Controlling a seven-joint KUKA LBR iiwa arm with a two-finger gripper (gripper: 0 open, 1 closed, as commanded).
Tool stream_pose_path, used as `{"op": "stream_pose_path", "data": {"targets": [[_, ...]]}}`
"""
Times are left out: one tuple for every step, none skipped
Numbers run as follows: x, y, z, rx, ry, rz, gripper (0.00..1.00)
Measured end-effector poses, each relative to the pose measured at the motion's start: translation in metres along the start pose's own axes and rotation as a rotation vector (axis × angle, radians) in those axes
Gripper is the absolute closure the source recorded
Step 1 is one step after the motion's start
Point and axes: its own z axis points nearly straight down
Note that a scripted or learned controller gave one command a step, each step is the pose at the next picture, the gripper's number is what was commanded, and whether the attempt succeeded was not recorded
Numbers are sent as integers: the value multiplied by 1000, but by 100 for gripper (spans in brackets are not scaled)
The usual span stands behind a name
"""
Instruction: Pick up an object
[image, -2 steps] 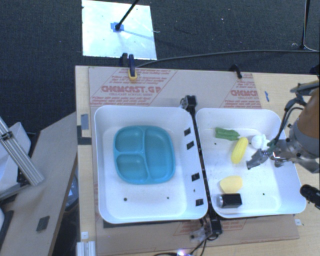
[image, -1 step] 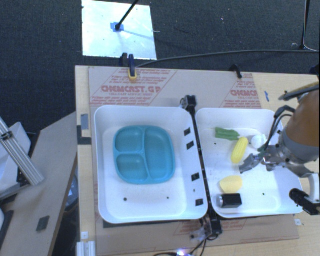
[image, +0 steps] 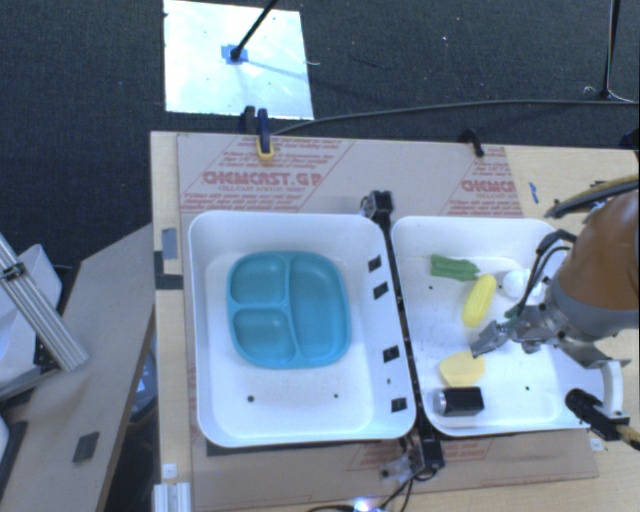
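One yellow wedge just below the hand, grip state unclear.

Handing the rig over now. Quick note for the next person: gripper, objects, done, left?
Gripper: low in the right bin, just above the pale yellow piece. I can't tell if anything is gripped.
Right bin: green piece and white round object near the back, yellow corn-like piece mid-bin, pale yellow piece and black block near the front.
Left bin: blue divided plate.
Done: arm is at the objects.
Left: nothing visibly lifted yet; confirm a grasp and raise it.
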Motion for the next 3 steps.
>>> {"op": "stream_pose_path", "data": {"targets": [[0, 1, 46, -5, -1, 1, 0], [1, 4, 32, -12, 0, -1, 100], [-7, 6, -14, -8, -3, -3, 100]]}}
